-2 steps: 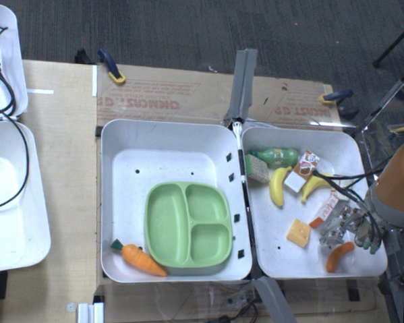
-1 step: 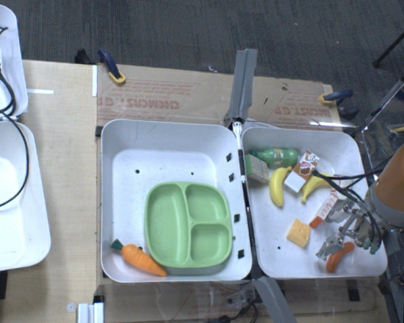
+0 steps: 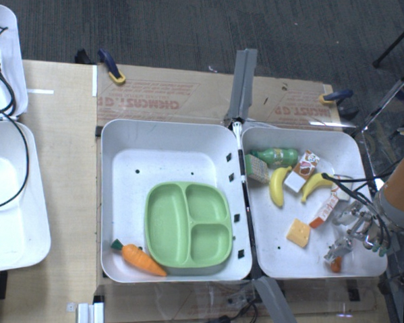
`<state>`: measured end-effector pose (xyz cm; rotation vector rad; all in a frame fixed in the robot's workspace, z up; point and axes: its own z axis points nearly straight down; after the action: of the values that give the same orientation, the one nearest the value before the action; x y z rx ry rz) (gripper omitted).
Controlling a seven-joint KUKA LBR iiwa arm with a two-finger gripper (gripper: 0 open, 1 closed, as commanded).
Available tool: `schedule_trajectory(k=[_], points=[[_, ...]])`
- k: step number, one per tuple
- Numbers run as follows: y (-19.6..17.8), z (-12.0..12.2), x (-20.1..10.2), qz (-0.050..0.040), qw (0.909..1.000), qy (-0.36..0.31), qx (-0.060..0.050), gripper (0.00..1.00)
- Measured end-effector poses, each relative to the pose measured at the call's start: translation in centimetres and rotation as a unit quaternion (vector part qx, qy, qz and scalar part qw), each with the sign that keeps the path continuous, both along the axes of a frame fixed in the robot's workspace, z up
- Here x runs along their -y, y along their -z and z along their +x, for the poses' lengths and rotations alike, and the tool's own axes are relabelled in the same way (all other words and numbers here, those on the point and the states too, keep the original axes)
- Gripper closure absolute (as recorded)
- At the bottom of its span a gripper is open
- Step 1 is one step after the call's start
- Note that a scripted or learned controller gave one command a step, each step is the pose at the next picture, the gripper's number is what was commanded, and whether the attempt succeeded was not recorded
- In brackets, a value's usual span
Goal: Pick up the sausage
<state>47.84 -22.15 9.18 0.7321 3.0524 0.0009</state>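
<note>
While the arm [image 3: 396, 194] reaches in from the right over the right bin [image 3: 276, 261], the step in hand looks like the final approach and descent for the grasp, not the lift. Camera view: the gripper [image 3: 338, 252] sits low near the bin's front right corner, its metal tip just above and seemingly touching a small reddish-brown piece [image 3: 335, 266] on the bin floor. I take that piece to be the sausage, though it is small and partly hidden by the tool. Nothing is visibly held, so I judge the pick not yet done. How far the jaws are open cannot be told; wires and metal parts clutter the wrist and the tip is blurred. The next move calls for centring over the sausage, closing on it across its narrow side, then a straight lift; the bin wall is just beside it, so there is little room on that side. Other items lie apart from the target: a cheese wedge [image 3: 298, 233] near to its left, a red-and-white carton [image 3: 326, 210] above it, two bananas [image 3: 277, 186] [image 3: 315, 186] and a green bottle [image 3: 275, 156] further back. The left bin [image 3: 107, 186] bears a green divided plate [image 3: 185, 224] and a carrot [image 3: 143, 260], well apart from the action.
</note>
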Motion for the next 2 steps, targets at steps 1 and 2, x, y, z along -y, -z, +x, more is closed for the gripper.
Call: schedule_trajectory(k=[1, 2], points=[[-0.9, 0.2, -0.1, 0.0002, 1.0000, 0.001, 0.002, 1.00], [-13.4, 1.3, -4.7, -0.0003, 0.9999, 0.010, 0.000, 1.00]])
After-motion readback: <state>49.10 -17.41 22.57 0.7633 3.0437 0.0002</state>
